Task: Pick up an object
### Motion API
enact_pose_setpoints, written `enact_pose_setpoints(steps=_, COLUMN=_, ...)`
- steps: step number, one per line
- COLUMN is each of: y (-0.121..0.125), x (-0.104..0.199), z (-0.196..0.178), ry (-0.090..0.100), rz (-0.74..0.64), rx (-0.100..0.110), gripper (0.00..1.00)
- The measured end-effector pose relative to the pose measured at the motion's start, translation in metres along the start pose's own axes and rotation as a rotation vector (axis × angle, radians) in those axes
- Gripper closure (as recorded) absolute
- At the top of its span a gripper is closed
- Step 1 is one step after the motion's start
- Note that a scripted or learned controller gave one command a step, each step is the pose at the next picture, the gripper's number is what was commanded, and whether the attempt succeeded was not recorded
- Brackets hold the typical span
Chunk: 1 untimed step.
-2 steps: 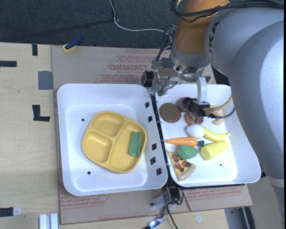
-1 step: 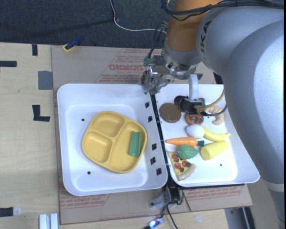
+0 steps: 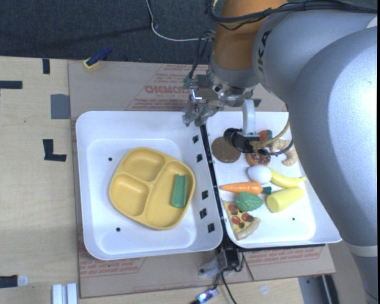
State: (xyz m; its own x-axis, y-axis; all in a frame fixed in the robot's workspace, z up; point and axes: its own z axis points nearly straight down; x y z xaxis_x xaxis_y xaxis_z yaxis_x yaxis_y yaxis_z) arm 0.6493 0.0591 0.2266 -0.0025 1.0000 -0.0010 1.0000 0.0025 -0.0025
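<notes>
My gripper [image 3: 198, 114] hangs over the far end of the divider between the two white bins, with nothing visibly in it. In the left bin [image 3: 92, 170] a yellow divided plate [image 3: 139, 189] carries a green stick-shaped piece [image 3: 179, 190]. The right bin [image 3: 304, 230] holds a brown round cookie [image 3: 225, 151], a white egg [image 3: 259, 173], a carrot [image 3: 242, 187], a banana [image 3: 286, 180], a yellow cylinder [image 3: 284, 199], a green leafy piece [image 3: 249, 202] and a pizza slice [image 3: 242, 221]. The gripper is up and left of the cookie, apart from it.
The large grey arm covers the right bin's far right corner, where a tan curved item [image 3: 286, 152] and a small reddish item [image 3: 265, 137] lie partly hidden. Brown cardboard [image 3: 114, 87] lies under the bins. A yellow-blue clip [image 3: 97, 57] sits at the back.
</notes>
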Motion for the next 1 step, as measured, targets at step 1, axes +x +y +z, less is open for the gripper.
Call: enact_pose_setpoints(steps=1, y=-0.006, x=-0.0176, z=0.0086, ry=-0.001, rz=0.002, rx=0.0, gripper=1.0)
